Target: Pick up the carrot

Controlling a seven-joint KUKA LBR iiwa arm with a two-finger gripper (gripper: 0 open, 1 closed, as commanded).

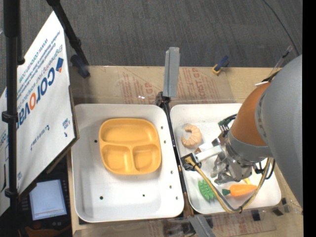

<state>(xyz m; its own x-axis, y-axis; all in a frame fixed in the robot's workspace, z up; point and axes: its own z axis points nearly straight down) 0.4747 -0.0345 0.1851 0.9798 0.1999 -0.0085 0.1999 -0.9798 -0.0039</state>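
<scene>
The gripper (231, 174) hangs low over the near part of the right bin (210, 113), under the arm's (276, 117) grey bulk and orange band; whether it is released or clenched cannot be told, since the wrist hides that part. The carrot (242, 190) lies on the bin floor just beside the gripper, on its near side and a little right, with its green top pointing left. It rests flat and is not seen held. A yellow cable (212, 189) loops from the gripper past the carrot along the bin's near rim. A green toy (206, 189) lies left of the carrot, near the gripper. Farther back and left in the same bin sits a croissant (191, 135). The left bin (94, 206) holds a yellow tray (130, 146) with three compartments, well apart from the gripper. Both bins stand on the desk (138, 83).
</scene>
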